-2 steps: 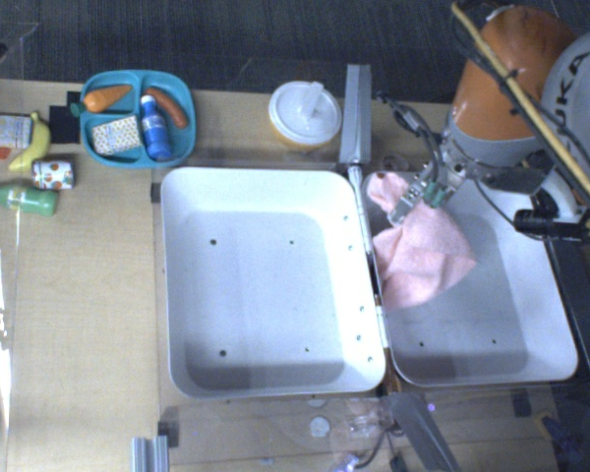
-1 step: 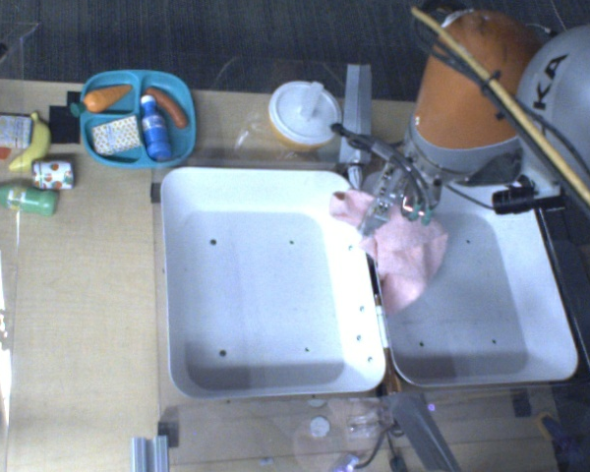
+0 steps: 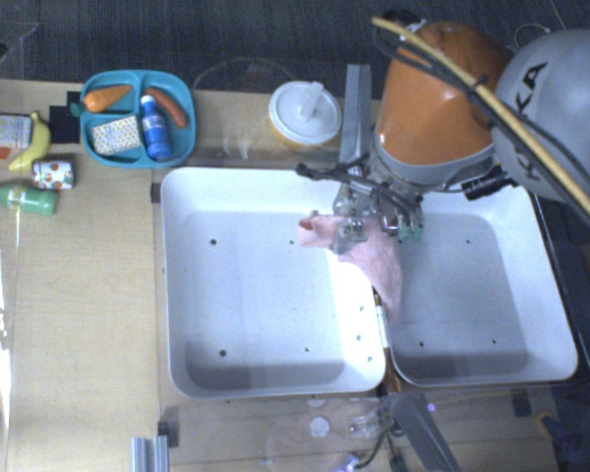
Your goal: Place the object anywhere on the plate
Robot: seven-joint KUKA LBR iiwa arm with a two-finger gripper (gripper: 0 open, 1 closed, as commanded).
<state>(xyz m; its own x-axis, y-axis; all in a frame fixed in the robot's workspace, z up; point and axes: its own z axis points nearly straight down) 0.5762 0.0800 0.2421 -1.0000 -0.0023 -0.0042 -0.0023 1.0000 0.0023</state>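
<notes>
End effector (image 3: 366,216): metal and dark fittings, crowded under the grey wrist and glossy orange band of the arm (image 3: 442,96), which comes in from the right. It sits over the seam between the two bins. Its hold cannot be made out; the tip is lost in clutter.

Pink object (image 3: 379,259): soft, limp, cloth-like or rubbery, irregular in outline. It hangs directly below the end effector and trails down across the rims where the bins meet, one lobe reaching into the left bin. Touching the tool or merely beneath it: cannot tell.

Left bin (image 3: 206,362): shallow, white, smooth plastic, rounded corners, a few small dark dots on the floor.

Right bin (image 3: 531,352): same make, partly shaded by the arm.

Plate: no plain plate identified. Nearest candidate is a blue divided tray (image 3: 182,101) on the counter (image 3: 69,313) at far left, holding toy food pieces.

Lidded cup (image 3: 305,114): round, white top, yellow body, behind the bins.

Progress, judged: placement not done. The object lies well apart from the tray; securing, carrying and release all remain.
</notes>
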